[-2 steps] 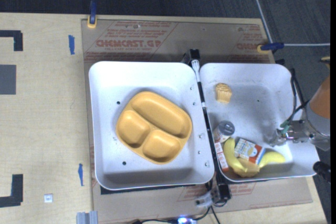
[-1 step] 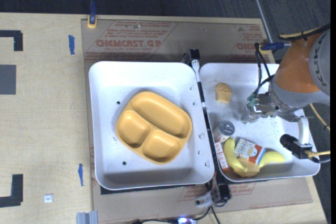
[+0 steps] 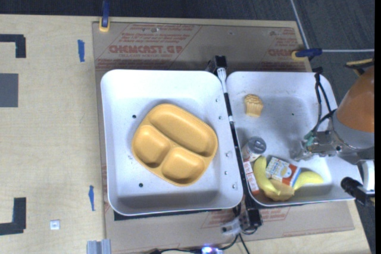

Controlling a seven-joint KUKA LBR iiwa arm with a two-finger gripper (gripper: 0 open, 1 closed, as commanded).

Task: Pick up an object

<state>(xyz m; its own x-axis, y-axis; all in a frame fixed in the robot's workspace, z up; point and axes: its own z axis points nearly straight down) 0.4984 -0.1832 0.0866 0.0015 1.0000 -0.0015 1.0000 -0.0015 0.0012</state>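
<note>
Banana [image 3: 286,182] with a little carton [image 3: 281,169] on top, jammed against the right bin's [image 3: 280,87] near edge. Tool [image 3: 324,149] hanging just right of it, can't tell its state. Best drop straight over the banana, avoiding the wall. Small muffin [image 3: 253,104] toward the far edge.

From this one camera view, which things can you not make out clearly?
- Claw: cut off by the right edge; the arm covers it.
- Small carton: its print is too small to read.
- Banana: partly hidden under the carton.
- Grey round object: too small to identify.
</note>
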